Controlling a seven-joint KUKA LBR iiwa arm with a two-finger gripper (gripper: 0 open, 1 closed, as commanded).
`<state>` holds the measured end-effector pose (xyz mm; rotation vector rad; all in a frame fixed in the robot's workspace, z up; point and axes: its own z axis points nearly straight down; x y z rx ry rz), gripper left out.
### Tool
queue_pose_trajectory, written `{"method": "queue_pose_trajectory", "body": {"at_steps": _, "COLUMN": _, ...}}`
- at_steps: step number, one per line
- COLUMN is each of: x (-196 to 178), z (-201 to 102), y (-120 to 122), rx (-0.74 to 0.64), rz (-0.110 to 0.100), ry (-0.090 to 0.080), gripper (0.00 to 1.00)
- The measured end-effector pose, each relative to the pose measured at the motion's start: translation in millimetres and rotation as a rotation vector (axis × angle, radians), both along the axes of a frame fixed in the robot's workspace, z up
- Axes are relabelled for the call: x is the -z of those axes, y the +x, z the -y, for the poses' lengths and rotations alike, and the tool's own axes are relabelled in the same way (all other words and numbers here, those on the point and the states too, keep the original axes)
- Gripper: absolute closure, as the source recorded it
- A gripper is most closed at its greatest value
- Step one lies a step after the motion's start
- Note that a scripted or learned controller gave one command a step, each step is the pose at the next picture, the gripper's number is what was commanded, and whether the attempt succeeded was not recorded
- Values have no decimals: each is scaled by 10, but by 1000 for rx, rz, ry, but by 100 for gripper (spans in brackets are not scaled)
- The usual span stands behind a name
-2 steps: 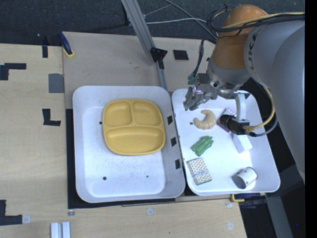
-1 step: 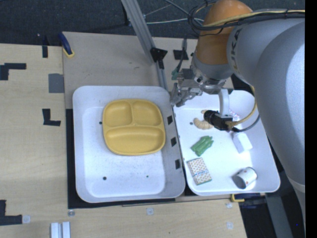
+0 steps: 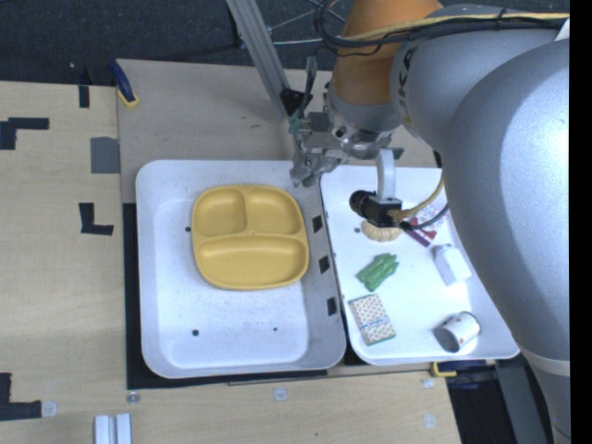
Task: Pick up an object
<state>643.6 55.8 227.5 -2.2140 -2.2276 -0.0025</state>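
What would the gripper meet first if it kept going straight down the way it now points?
Probably the far rim where the two bins meet. The gripper hangs over the left bin's far right corner, beside the yellow divided plate rather than over it. Its height above the bin is unclear from this slanted view.

Single grey KUKA arm (image 3: 499, 137) enters from the right, its bulky link covering the upper right of the camera view. Orange band (image 3: 379, 40) sits above the wrist, which points down and left. Two-finger metal gripper (image 3: 305, 169) hangs at the top of the seam between the bins. Finger state not resolvable.
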Motion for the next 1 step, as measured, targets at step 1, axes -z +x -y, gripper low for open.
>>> {"method": "queue_pose_trajectory", "body": {"at_steps": 1, "x": 32, "z": -435, "y": 65, "rx": 1, "rz": -1, "ry": -1, "gripper": 100}}
